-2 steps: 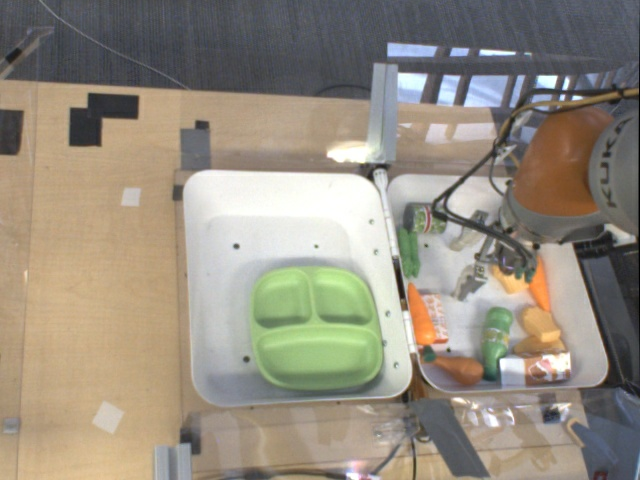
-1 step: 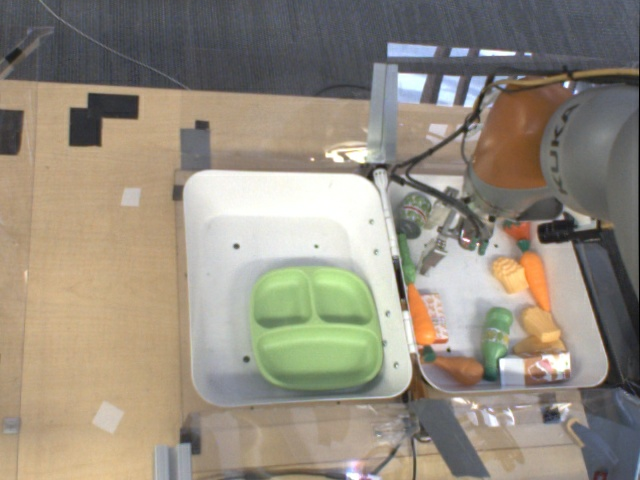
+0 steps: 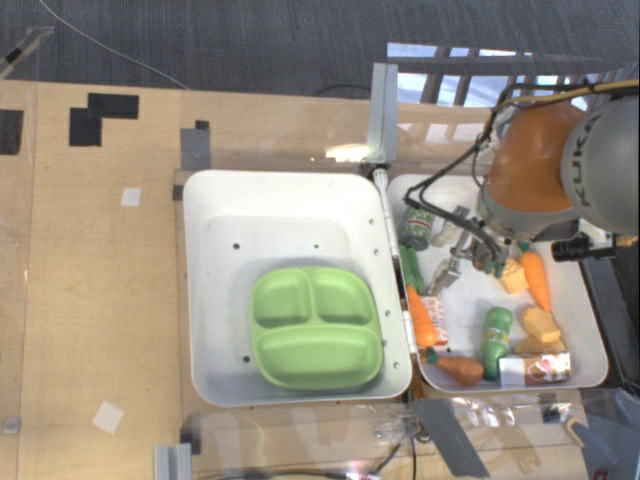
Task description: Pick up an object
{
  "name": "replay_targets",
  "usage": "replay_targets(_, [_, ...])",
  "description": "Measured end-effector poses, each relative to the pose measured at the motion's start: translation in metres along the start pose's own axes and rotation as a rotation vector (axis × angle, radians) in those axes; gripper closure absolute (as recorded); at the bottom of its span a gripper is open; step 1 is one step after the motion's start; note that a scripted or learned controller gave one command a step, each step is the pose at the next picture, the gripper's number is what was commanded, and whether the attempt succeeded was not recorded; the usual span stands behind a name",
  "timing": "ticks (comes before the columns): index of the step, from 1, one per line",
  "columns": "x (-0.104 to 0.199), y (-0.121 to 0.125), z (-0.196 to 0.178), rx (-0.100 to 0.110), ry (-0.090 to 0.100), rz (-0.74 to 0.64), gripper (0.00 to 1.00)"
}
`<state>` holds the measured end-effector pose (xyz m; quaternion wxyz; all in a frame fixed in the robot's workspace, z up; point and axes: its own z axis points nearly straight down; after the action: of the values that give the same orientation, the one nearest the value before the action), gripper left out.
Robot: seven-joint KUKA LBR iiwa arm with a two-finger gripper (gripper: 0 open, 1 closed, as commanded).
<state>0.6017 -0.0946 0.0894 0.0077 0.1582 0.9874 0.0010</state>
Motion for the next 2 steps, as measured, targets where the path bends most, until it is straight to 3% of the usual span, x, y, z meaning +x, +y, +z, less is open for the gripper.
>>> replay_targets(1, [0.028,-0.028,-0.001,-0.001,-0.003,-0.083,0.0])
replay_targets(2, [-0.069,-0.015,0.002,0.003,0.015,-0.048,0.0])
